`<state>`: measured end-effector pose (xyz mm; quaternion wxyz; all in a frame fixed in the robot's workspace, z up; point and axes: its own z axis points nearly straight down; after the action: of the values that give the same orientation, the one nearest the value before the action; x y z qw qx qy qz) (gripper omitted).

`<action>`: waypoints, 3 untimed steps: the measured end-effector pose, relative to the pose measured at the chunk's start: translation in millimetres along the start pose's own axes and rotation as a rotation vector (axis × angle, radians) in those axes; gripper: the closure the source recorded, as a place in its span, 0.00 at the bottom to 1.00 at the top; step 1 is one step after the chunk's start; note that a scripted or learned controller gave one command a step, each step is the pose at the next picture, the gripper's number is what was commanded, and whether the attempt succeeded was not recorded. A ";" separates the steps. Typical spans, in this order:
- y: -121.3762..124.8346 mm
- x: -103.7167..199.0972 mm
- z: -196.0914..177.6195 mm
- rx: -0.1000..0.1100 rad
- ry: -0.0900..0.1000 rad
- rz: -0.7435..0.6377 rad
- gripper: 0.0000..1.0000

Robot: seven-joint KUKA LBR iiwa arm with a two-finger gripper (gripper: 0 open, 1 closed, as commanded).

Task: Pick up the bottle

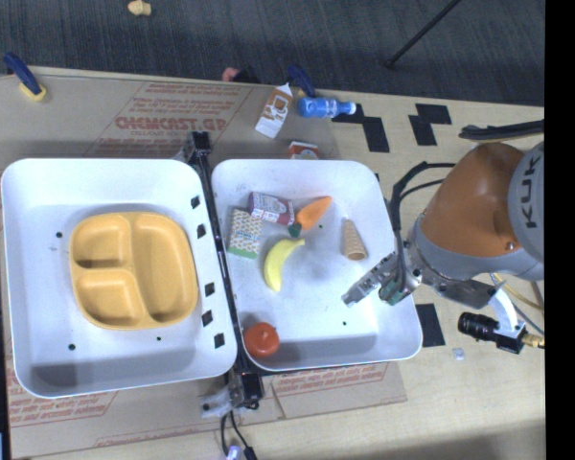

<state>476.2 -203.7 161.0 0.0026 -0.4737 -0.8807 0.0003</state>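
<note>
While lying flat, bottle (323, 108) runs left-right, cap rightward.

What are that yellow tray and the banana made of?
Tray: looks like matte molded plastic, one even yellow with rounded compartments. Banana: probably a plastic toy, its skin smooth, uniform and faintly shiny, though the view is too coarse to be sure.

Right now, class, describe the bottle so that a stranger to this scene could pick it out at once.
Start at the right bin, the one with toy food in it, and look past its far rim onto the brown bench. The bottle lies there on its side, outside both bins, beside a small carton. It is the one blue thing there, with a pale cap end.
</note>
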 end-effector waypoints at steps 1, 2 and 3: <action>-3.5 -6.0 -2.2 -0.001 -0.004 -0.263 1.00; -3.2 -6.6 -24.1 -0.002 -0.007 -0.549 1.00; -3.4 -6.0 -19.9 0.000 -0.003 -0.785 1.00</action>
<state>476.8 -210.7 180.9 0.0011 -0.1008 -0.9949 0.0000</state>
